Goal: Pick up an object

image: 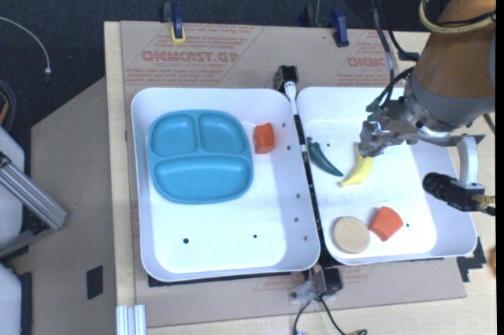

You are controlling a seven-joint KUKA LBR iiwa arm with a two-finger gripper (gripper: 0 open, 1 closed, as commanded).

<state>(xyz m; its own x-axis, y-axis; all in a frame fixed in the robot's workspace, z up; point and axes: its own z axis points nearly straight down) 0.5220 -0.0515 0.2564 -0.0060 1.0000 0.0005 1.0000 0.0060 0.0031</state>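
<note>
My gripper (372, 146) hangs over the middle of the right bin (441, 243), just above the upper end of a yellow banana (357, 171). A dark green pepper (321, 158) lies to the left of the banana, near the bin's left wall. Toward the front of that bin sit a round tan disc (350, 234) and an orange-red block (386, 222). The left bin (228, 247) holds a blue divided plate (200, 155) and a small orange block (264, 137) beside it.
The grey arm with its orange band (461, 50) reaches in from the right over the right bin's back corner. A black fixture (449, 190) juts over the right bin's right rim. Clamps stand at the board's back edge.
</note>
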